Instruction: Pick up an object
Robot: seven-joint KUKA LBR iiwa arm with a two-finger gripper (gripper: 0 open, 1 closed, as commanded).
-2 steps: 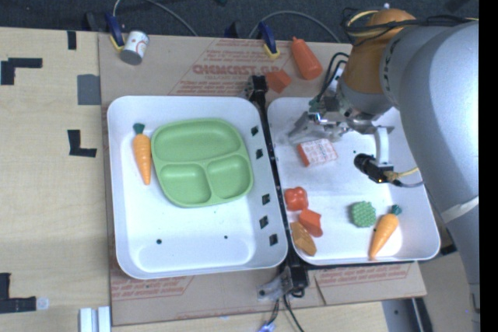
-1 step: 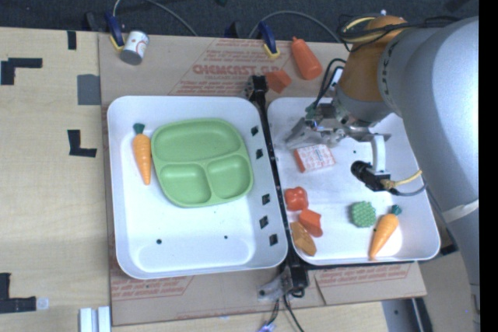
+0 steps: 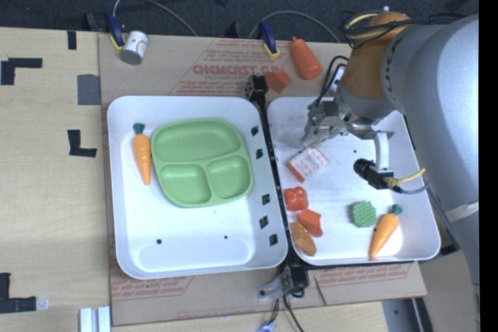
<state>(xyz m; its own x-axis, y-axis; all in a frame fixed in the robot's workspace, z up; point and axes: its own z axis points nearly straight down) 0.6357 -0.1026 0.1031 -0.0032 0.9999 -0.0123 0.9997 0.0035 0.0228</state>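
The arm (image 3: 420,82) reaches in from the right of the frame over the right bin (image 3: 412,249), and the step in hand looks like the approach: the end effector (image 3: 319,130) hangs in the upper middle of that bin, just above a small red-and-white packet (image 3: 308,163), which seems the likeliest target. Nothing shows between its tips, and whether it is spread or clenched I cannot tell from this slant. The next move calls for a straight drop onto the packet, then a close and lift; being flat, it may slip out. Other choices lie lower in the same bin: a carrot (image 3: 384,234), a green piece (image 3: 362,213) and red bits (image 3: 296,198). The left bin (image 3: 128,245) holds a green tray (image 3: 204,162).
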